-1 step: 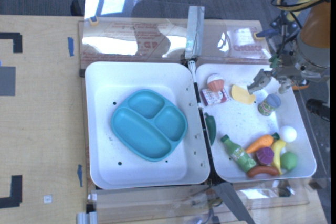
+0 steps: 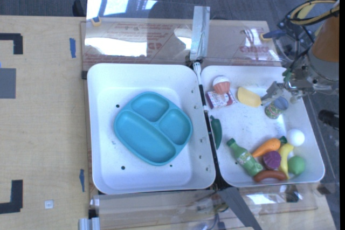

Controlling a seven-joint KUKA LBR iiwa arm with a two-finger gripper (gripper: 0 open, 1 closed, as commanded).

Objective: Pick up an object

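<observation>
Camera view, gripper [image 2: 276, 95] above can [image 2: 275, 108], label unreadable

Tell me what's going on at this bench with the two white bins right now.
A grey robot arm reaches in from the right, its gripper low over the right bin, right by a small can and a yellow toy. Nothing is visibly held. More toy food sits piled in that bin's near corner. The left bin holds a blue divided plate.
</observation>
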